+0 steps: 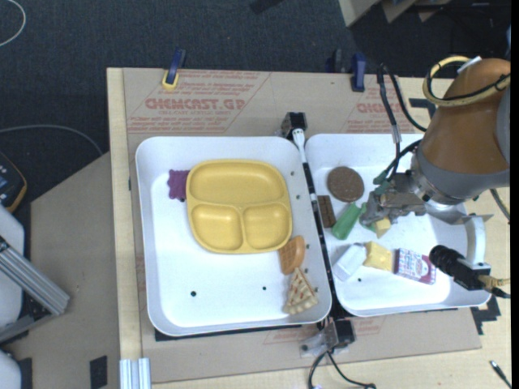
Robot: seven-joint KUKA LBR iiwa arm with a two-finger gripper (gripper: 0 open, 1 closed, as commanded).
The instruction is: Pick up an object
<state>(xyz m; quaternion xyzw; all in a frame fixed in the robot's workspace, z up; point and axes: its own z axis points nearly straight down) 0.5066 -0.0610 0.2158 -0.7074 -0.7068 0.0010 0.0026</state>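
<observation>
Smooth white bins (pixel 162 241), compartmented yellow plate (pixel 239 205)

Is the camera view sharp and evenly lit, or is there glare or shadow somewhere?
Camera view: light is soft and fairly even; the white bins look bright but keep their edges; the orange band of the arm carries a mild sheen; only faint shadows lie beside the yellow tray; small items near the gripper look slightly soft.

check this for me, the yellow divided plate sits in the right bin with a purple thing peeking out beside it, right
Not quite. The camera view shows the yellow divided plate in the left bin, not the right one. The purple thing does peek out beside it.
</observation>
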